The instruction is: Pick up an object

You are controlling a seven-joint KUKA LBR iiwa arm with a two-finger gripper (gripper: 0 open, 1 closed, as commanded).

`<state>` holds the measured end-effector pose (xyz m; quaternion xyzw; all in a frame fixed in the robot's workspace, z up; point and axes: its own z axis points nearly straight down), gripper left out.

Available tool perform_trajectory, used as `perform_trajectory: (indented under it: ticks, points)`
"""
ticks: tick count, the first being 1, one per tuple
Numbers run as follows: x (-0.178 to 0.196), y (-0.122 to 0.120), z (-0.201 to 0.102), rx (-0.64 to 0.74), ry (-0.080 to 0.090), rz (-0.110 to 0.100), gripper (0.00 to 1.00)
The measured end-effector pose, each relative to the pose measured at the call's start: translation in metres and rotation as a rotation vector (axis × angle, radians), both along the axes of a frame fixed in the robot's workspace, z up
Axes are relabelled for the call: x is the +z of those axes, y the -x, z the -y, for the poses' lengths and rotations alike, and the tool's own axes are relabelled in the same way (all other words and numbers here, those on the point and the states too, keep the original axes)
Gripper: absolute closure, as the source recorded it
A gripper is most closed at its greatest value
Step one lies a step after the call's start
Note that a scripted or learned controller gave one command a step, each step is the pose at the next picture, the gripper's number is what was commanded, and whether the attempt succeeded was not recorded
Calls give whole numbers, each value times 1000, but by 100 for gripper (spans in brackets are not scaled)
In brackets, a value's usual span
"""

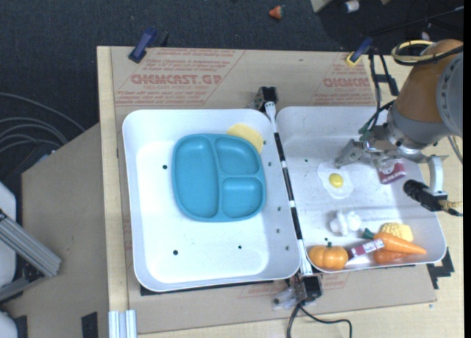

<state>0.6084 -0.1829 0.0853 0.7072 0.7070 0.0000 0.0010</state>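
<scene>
White bin [309, 127] under us, gripper [368, 151] low inside it, jaws spread with nothing between them. We want the fried egg toy [336, 181], just below-left of the jaws: centre first, then descend straight and close evenly.

One fixed camera high above the bench [221, 64], slanting down over both white bins [147, 204].

The blue tray [218, 177] hides most of a yellow object [248, 135].
</scene>
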Motion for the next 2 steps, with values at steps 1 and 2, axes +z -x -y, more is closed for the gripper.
perform_trajectory:
  ticks: [1,2]
  points:
    - [0,-59,-55,2,-2,0,0]
    - [0,-58,-40,1,1,0,0]
